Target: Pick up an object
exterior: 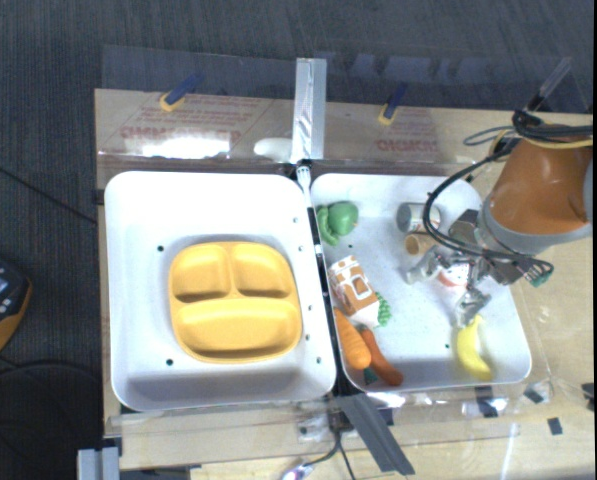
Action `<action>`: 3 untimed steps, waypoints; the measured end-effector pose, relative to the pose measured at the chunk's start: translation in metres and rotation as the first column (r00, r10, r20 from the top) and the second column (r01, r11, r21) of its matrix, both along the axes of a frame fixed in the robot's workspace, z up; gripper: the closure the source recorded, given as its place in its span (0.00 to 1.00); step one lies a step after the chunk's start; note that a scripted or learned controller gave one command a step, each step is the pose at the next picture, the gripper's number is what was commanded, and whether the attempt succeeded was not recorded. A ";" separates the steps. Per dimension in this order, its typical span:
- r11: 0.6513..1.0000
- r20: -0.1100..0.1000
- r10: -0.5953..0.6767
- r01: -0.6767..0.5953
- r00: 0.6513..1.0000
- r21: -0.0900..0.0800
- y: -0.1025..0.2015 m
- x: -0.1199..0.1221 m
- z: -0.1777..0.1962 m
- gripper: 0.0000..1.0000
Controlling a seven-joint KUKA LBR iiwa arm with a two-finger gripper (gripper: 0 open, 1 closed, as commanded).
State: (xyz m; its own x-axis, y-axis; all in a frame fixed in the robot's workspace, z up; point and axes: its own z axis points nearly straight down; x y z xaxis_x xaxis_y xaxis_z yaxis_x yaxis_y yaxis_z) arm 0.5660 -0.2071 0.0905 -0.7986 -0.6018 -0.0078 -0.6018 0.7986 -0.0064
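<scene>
Two white bins sit side by side on the bench. In the left bin (138,268) lies a yellow divided tray (235,298), flat and roughly centred. The right bin (498,363) carries the small items: a green toy (338,218) near its upper left corner, a small orange-and-white carton (352,282) below it, a green leafy piece (382,311) just beside the carton, and an orange carrot (354,342) with a darker orange-brown piece (379,364) touching it along the left wall toward the near edge. A yellow banana (470,351) lies near the lower right corner. The arm reaches in from the right, its orange band (540,186) over the bin's upper right part (black cables loop beside it). The gripper (456,280) hangs low over the bin floor, just above the banana and apart from it, with a small red-and-white thing (451,276) right at its metal parts. Whether that thing sits between the gripper's grasping parts cannot be told, since they blur into clutter there. A small tan cylinder (414,243) lies just left of the wrist.
</scene>
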 end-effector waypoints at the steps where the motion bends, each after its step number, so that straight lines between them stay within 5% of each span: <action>1: 0.996 0.006 -0.089 0.089 0.996 -0.002 0.047 0.001 0.001 0.00; 2: 0.999 0.005 -0.033 0.033 0.999 -0.005 0.091 0.011 0.001 0.00; 3: 1.000 0.003 0.028 -0.028 1.000 -0.005 0.036 -0.041 0.001 0.00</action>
